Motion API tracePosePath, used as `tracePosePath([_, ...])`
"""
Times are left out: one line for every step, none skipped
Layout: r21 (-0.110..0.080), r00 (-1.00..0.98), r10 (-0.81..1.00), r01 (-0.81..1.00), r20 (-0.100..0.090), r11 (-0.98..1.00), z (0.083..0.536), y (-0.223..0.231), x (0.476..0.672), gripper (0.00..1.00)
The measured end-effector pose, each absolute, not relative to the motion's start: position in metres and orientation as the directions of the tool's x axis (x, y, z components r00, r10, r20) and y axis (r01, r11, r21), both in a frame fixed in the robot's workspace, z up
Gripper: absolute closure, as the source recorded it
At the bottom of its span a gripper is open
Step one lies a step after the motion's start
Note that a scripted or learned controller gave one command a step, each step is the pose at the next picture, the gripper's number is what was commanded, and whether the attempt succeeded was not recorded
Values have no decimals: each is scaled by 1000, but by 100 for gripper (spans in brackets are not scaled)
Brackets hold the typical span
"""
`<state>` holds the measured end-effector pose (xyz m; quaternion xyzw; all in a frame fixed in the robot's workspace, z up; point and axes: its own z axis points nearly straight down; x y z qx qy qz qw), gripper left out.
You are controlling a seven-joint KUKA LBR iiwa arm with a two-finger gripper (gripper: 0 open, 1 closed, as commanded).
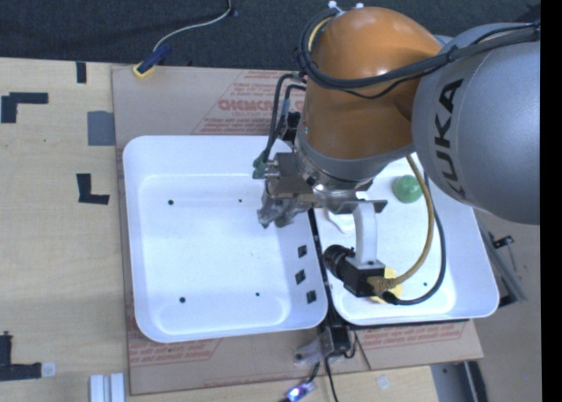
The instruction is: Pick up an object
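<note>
White plastic bins are sitting side by side, the right bin (457,299) holding a green ball (406,188) beside the arm (395,102). Near the left bin (211,255), the gripper (285,203) is hanging over the shared edge, finger position impossible to tell.

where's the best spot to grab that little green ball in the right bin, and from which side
Grip the green ball across its widest middle, coming straight down from above. It looks round, so no side offers a better hold, and it lies on the floor of the right bin with its top exposed. The arm's wrist hangs close on its left, so a sideways approach looks crowded.
</note>
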<state>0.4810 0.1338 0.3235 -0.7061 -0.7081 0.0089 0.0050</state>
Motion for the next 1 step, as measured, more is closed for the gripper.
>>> tracePosePath([-9,-12,1000,1000,-1,12,262,239,480,100])
